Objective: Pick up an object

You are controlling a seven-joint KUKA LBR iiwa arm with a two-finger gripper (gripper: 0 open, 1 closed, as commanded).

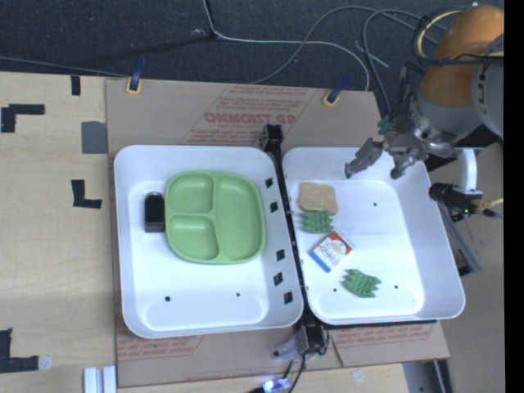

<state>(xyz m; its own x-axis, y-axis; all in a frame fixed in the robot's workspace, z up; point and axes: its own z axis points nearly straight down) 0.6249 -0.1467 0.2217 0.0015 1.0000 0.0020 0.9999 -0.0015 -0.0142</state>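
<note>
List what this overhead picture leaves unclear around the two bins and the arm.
- Small carton, right bin: print too small to read.
- Dark block beside the green plate: too small to identify.
- Arm: cut off by the top right edge.
- Gripper: nothing between its spread fingers.

Red print "CHEMCAST GP" on cardboard sheet (246,115) behind bins; rest illegible.

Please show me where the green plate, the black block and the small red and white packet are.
green plate (215,218), camera view, middle divider
black block (154,212), camera view, top face
red and white packet (331,250), camera view, centre
</note>
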